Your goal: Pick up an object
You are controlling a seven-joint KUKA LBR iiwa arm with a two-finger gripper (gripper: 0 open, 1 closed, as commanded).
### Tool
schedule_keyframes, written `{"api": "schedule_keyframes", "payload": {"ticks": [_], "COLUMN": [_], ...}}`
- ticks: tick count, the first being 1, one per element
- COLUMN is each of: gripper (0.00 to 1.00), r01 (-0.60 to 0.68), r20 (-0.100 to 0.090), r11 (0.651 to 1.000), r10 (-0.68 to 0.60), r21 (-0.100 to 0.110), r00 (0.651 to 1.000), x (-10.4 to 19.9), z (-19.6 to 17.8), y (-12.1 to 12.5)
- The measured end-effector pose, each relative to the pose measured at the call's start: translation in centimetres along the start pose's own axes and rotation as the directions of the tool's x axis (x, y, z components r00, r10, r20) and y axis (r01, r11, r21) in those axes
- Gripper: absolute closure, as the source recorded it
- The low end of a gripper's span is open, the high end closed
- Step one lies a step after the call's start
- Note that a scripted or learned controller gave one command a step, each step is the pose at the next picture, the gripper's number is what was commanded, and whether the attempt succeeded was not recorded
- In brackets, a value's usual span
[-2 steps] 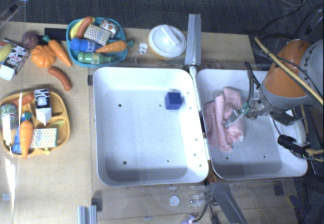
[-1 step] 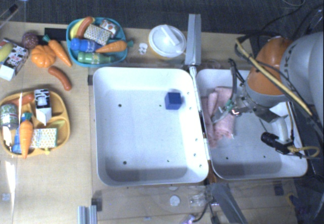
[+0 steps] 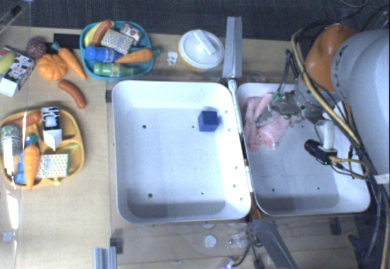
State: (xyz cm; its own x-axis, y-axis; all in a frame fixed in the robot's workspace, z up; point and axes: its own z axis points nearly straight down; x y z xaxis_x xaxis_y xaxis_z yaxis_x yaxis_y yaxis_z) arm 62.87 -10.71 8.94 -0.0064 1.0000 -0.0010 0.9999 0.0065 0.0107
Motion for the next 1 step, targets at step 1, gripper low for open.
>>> {"api": "schedule_keyframes", "payload": {"ticks": [1], "gripper": [0.00], "r01": [0.089], "r20": [0.002], "r11": [0.996], "r10": [-0.089], "r21": [0.001], "r00": [0.996], "x": [-7.58], "z": [0.06], "y": [1.45]}}
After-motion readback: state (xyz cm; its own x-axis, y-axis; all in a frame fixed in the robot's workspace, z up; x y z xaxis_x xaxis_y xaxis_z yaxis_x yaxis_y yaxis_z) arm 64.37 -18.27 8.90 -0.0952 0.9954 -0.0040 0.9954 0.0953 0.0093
